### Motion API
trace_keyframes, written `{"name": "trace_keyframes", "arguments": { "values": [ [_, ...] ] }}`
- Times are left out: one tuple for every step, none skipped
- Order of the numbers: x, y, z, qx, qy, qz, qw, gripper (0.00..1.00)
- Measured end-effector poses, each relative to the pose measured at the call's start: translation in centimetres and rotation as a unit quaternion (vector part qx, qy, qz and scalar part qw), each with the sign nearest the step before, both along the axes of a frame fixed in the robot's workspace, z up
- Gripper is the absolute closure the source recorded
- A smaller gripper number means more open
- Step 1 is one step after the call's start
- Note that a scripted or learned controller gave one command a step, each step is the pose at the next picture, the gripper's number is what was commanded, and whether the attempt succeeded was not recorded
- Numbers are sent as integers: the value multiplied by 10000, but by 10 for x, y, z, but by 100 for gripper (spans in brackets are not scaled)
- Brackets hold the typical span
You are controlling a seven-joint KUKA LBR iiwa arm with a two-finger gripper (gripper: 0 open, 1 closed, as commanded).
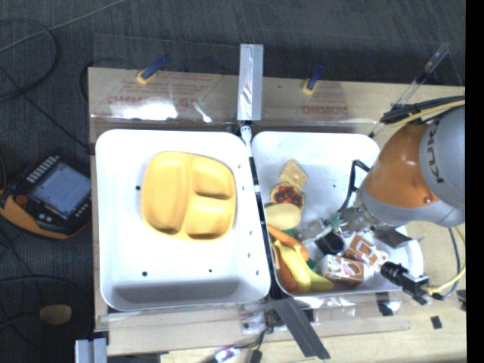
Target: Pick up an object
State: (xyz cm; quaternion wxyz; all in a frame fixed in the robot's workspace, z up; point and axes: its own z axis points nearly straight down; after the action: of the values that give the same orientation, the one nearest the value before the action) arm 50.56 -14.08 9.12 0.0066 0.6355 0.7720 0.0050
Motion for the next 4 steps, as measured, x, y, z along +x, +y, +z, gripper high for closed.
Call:
{"name": "trace_keyframes", "arguments": {
  "values": [
    [28,0,-1,-8,31,248,9997,0],
    [29,1,10,-2,10,244,9997,100],
    [-13,12,3,-72,-59,1407,9900,100],
    [1,16,1,3,29,-351,9994,100]
  ]
}}
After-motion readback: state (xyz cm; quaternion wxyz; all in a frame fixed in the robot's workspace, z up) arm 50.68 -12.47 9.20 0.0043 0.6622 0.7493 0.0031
